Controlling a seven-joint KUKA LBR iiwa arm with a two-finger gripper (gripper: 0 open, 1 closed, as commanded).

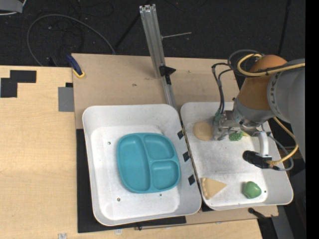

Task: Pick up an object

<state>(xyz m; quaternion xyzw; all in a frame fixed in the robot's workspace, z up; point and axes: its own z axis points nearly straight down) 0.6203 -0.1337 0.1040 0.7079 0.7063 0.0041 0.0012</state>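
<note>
My gripper (pixel 225 132) is low in the far part of the right bin (pixel 234 178), under the orange wrist band. A round tan piece (pixel 202 131) lies just left of it, and a small green item (pixel 235 135) sits right beside it on the right. A tan wedge (pixel 213 186) lies at the bin's near left. A green rounded object (pixel 252 189) rests at the near right. Nothing visibly sits in the gripper.
The left bin (pixel 99 128) holds a teal divided plate (pixel 148 161). An upright metal post (pixel 155 49) stands behind the bins. Black clips (pixel 185 156) sit along the seam between bins. Cables (pixel 269 161) hang off the arm over the right bin.
</note>
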